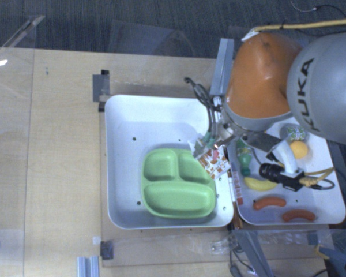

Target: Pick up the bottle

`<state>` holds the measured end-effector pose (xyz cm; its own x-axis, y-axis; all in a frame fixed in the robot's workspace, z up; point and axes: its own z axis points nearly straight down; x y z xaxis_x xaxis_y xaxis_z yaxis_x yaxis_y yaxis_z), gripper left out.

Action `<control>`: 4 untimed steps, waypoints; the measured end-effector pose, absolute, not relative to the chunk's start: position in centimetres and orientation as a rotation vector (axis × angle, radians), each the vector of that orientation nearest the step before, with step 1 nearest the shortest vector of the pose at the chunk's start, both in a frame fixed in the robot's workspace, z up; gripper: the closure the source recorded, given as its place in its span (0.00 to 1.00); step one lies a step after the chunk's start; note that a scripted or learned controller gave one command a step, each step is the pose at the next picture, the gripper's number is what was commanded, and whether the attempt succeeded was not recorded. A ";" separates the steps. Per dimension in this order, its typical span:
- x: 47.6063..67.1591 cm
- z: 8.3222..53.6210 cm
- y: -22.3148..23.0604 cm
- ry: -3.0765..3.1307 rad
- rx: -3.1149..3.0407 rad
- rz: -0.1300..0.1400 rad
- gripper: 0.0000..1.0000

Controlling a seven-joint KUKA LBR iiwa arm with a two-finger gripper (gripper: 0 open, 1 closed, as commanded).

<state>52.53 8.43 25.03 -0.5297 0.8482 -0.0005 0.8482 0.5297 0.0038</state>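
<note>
The grey arm with its orange band is reaching in from 3 o'clock and is covering much of the right bin [335, 208], while the claw [209, 143] is hanging over the right-hand side of the left bin [113, 154], close to the wall the two bins share. Whether the claw is apart or together cannot be told here, since its tip is blending into a red-and-white printed packet [215, 161] that is lying just below it, at its 5 o'clock, against the rim of the green divided tray [179, 190]. Nothing is showing clearly as gripped. The bottle [243, 160], small and dark green, is sitting in the right bin just past the shared wall, at about 4 o'clock from the claw, near it but apart from it, and partly shaded by the arm; whether it is standing or lying is unclear. At the bottle's 5 o'clock a banana [259, 183] is lying, with two reddish sausages [269, 202] below it towards 6 o'clock, and a yellow round fruit [299, 149] is resting at the bottle's 3 o'clock.
</note>
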 end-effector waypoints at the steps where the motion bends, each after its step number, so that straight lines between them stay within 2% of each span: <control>1: 55.4 29.8 10.2 2.951 1.058 0.008 1.00; 2: 51.7 23.0 15.9 2.833 1.355 0.004 1.00; 3: 55.6 13.6 12.3 2.892 1.212 0.009 1.00; 4: 60.5 18.6 5.9 2.878 1.242 0.007 1.00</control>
